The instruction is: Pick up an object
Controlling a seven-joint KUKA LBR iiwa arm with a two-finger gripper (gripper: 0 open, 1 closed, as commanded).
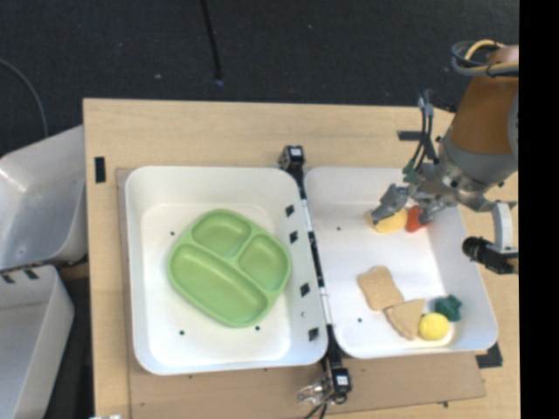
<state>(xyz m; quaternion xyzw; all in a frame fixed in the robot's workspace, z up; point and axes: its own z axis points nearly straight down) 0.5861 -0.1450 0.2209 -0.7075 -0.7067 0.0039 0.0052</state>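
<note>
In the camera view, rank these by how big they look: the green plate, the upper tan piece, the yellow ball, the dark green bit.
1. green plate, by far
2. upper tan piece
3. yellow ball
4. dark green bit, though the ball partly covers it, so those last two are close.

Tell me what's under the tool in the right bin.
Below the tool in the right shallow white bin lie a yellow-orange piece and a small red piece. The tool covers their upper parts, so their full shapes are hidden.
</note>
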